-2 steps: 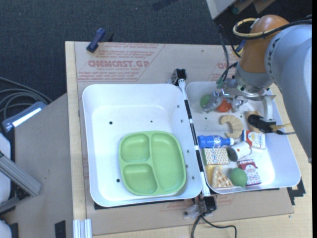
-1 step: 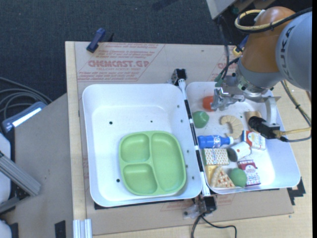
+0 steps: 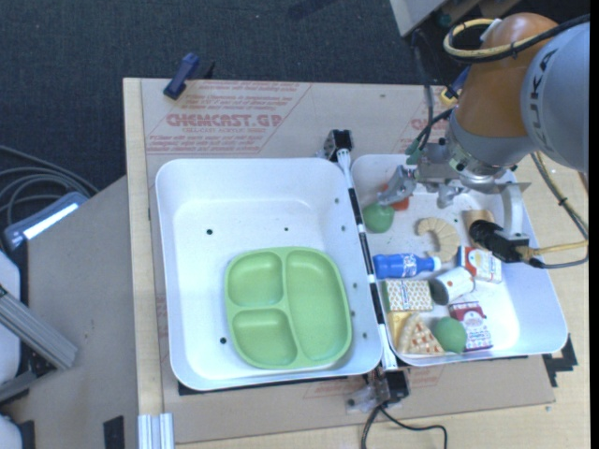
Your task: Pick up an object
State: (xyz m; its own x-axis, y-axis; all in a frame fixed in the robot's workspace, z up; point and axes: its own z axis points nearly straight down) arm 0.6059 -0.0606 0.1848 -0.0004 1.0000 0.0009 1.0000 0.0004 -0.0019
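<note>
1. Landmark for all positions: the divided light-green plastic plate [image 3: 288,305], lying flat in the left shallow white bin [image 3: 187,195]. Nothing else sits in that bin.
2. The right shallow white bin [image 3: 543,297], just right of the plate, holds every candidate object. Nearest the plate, along the shared bin wall: a small round green ball-like item [image 3: 379,218] up and right of the plate, a blue-and-white bottle lying on its side [image 3: 404,266] directly right of it, and a checkered cracker-like square [image 3: 408,295] with a toy pizza slice [image 3: 418,337] below that.
3. Farther right of the plate: a pale curved crescent piece [image 3: 434,231], a small red-and-white carton [image 3: 483,264], a second rounded green item [image 3: 449,335] and a red packet [image 3: 474,327] touching it.
4. The grey arm with its orange band [image 3: 496,82] reaches in well up and right of the plate. The two-finger gripper [image 3: 401,187] is low over the far end of the right bin, just above the green ball-like item.
5. Pincer state: cannot tell. The tips are small and cluttered with grey hardware and a red-tipped part; no object is visible between them.
6. Progress, as judged: approach stage only. No object appears lifted; all appear to rest on the bin floor. The green ball-like item looks the likeliest target.
7. Left to do: final descent, closing on an item, lift clear of the bin.
</note>
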